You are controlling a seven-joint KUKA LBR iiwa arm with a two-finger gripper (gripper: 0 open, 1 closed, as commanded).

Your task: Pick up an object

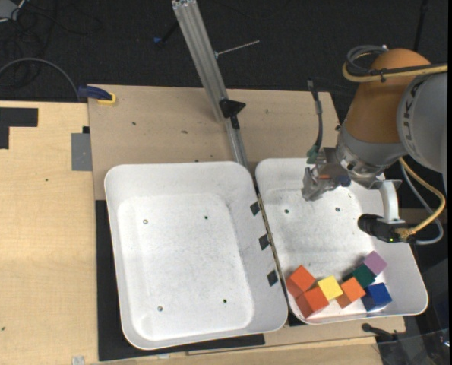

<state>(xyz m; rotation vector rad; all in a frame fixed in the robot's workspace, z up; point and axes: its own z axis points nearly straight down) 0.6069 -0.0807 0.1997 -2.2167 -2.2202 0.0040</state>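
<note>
Several coloured blocks lie huddled along the near edge of the right bin [286,175]: two orange-red blocks [308,290], a yellow block [330,288], an orange block [353,288], a green block [365,274], a purple block [374,263] and a blue block [377,296]. My gripper [317,188] hangs over the far part of the right bin, well away from the blocks. Nothing shows between its fingers.
The left bin [127,181] sits beside the right one, joined by black clips [262,242]. A slanted aluminium rail [207,67] rises behind the bins. Cables [423,211] hang off the arm at the right. Wooden bench surface [36,204] lies to the left.
</note>
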